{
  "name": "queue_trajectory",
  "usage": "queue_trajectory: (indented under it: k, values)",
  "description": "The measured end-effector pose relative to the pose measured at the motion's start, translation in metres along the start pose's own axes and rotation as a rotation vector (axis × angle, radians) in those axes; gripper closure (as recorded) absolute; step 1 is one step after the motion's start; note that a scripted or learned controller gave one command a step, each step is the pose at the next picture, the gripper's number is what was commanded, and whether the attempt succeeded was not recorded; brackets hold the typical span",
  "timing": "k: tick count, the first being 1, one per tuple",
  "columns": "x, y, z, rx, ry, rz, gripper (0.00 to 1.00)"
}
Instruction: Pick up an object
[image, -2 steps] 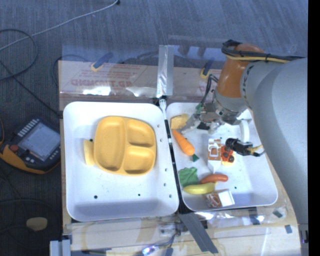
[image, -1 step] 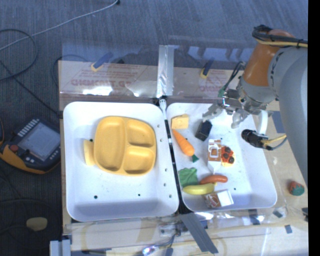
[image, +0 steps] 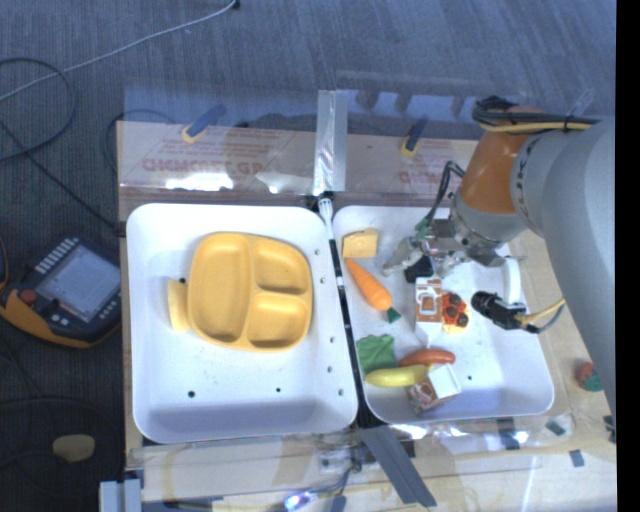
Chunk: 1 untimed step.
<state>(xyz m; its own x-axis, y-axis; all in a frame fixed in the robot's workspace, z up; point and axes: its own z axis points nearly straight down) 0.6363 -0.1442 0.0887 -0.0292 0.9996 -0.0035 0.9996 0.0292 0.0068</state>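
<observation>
Arm enters from 3 o'clock, grey with orange band, wrist over the upper part of the right bin (image: 535, 395). Gripper (image: 428, 258) sits low in that bin, toward its 11–12 o'clock area. Claw state: can't tell, the tip is dark clutter from this angle, and nothing is visibly held in it.

Right bin contents:
- cheese wedge (image: 361, 243) at 10 o'clock, near the divider, just beside the gripper at its 9 o'clock
- carrot (image: 369, 286) lying diagonally, at about 7 o'clock of the gripper, apart from it
- small white-and-red carton (image: 429, 300) directly at 6 o'clock of the gripper, close; touching or not, can't tell
- red-and-black toy (image: 456, 313) against the carton's 3 o'clock side
- green leaf piece (image: 377, 351), sausage (image: 427, 357), banana (image: 395, 377) and a brown-and-white wrapped item (image: 432, 389) clustered at the bin's 6–7 o'clock

Left bin (image: 150, 400): yellow divided plate (image: 248, 290) near centre, covering most of a paler yellow piece (image: 177, 305) at its 9 o'clock edge.
</observation>
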Motion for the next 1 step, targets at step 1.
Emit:
queue_trajectory:
  k: [1]
  values:
    - [0.0008, 0.0013, -0.0107, -0.003, 0.001, -0.001, 1.00]
